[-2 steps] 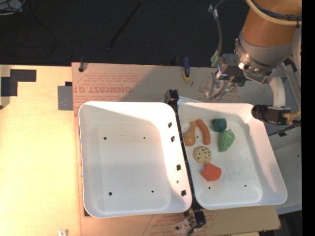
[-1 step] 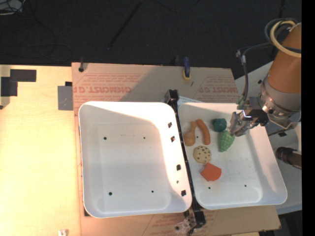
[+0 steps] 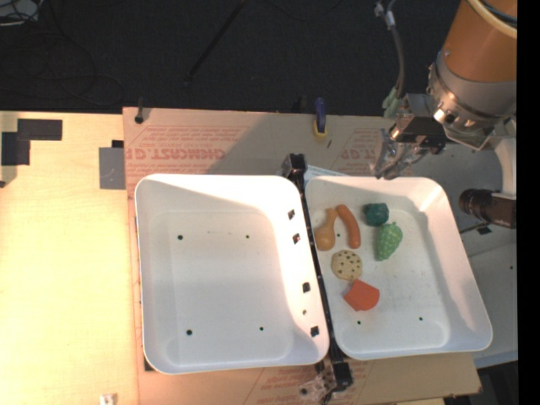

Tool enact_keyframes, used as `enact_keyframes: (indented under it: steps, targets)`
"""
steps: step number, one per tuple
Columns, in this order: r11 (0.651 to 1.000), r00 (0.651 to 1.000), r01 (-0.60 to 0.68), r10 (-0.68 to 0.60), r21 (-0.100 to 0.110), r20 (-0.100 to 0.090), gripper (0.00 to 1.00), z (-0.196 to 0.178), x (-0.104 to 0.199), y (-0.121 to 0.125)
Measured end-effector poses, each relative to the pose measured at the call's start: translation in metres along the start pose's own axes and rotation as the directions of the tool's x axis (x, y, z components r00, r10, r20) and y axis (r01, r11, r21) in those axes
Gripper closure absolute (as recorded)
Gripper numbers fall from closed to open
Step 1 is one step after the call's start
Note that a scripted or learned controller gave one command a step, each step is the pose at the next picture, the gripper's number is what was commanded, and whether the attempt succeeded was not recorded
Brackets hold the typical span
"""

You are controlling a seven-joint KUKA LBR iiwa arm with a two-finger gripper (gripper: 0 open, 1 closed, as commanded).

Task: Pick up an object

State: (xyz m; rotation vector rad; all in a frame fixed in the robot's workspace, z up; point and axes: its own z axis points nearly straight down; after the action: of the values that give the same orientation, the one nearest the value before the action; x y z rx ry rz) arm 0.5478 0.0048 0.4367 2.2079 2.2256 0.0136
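Claw (image 3: pixel 390 169) hovering over the far rim of the right bin (image 3: pixel 456 310), nothing in its grasp.

The fingers hang down just past the bin's far edge; open or closed, I cannot tell from here. Below, all the goods sit in the right bin's left half: an orange sausage (image 3: pixel 348 225) with its long axis running far-left to near-right, a tan pear-like piece (image 3: pixel 325 234) touching its left side, a dark teal lump (image 3: pixel 376 213) at the far side, a green textured piece (image 3: pixel 388 241) just near of it, a spotted cookie (image 3: pixel 346 265), and a red wedge (image 3: pixel 362 295) nearest. The left bin (image 3: pixel 160 310) sits alongside on the counter (image 3: pixel 59 268).
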Motion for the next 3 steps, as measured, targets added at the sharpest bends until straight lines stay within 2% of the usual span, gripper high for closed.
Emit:
enact_keyframes:
  steps: [1, 2, 3]
  targets:
    - [1.0, 1.0, -0.016, 0.016, 0.018, 0.003, 1.0, 0.048, -0.08, -0.051]
    - [1.0, 1.0, -0.014, 0.014, 0.026, 0.001, 1.0, 0.157, -0.13, -0.078]
    - [1.0, 1.0, -0.003, 0.003, 0.0, 0.002, 1.0, 0.037, -0.092, -0.063]
